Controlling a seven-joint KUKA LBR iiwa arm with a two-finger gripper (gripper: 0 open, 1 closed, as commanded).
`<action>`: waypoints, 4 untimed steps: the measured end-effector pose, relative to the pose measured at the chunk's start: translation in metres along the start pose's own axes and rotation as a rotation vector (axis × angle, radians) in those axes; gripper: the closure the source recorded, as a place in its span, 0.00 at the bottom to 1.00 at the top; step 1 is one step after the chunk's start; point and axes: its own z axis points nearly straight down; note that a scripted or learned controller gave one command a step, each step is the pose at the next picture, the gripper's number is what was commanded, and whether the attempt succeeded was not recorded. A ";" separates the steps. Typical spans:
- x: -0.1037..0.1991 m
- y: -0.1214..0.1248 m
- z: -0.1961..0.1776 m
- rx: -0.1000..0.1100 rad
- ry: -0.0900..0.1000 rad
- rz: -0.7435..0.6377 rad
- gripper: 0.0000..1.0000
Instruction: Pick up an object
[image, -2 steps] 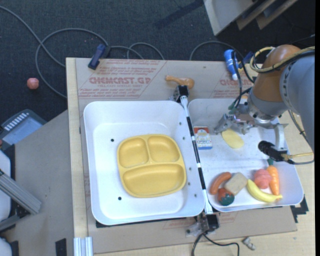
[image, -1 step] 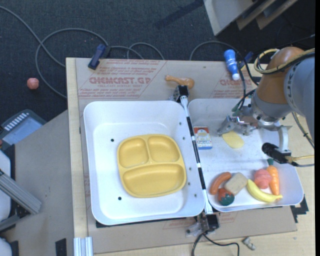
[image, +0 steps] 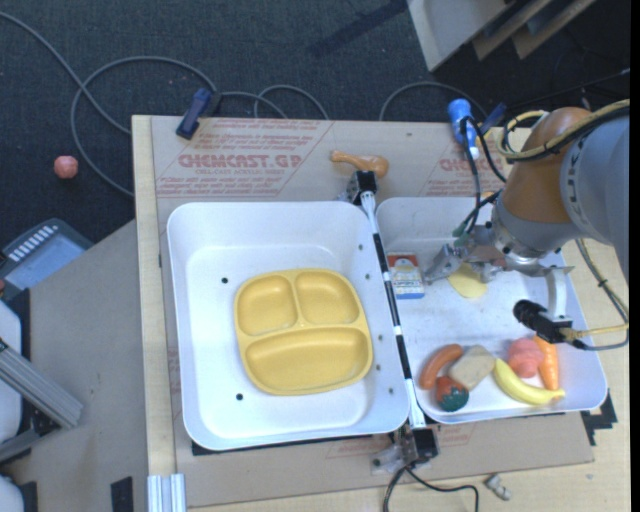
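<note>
Lemon slice (image: 468, 285) is lying near right bin's (image: 590, 395) far edge, just under gripper (image: 470, 262) hovering above; grip state is staying unclear, nothing visibly held.

Grey arm reaching from right, hand (image: 462, 262) lowered, wrist apparently bent down

A pale yellow lemon-like object (image: 468, 285) lies in the right bin (image: 590, 375), just beside the jaws.
</note>
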 end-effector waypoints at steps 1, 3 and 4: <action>-0.032 0.032 -0.053 -0.005 -0.002 0.001 0.00; -0.007 0.023 -0.010 -0.003 -0.001 -0.001 1.00; -0.007 0.023 -0.010 -0.003 -0.001 -0.001 0.00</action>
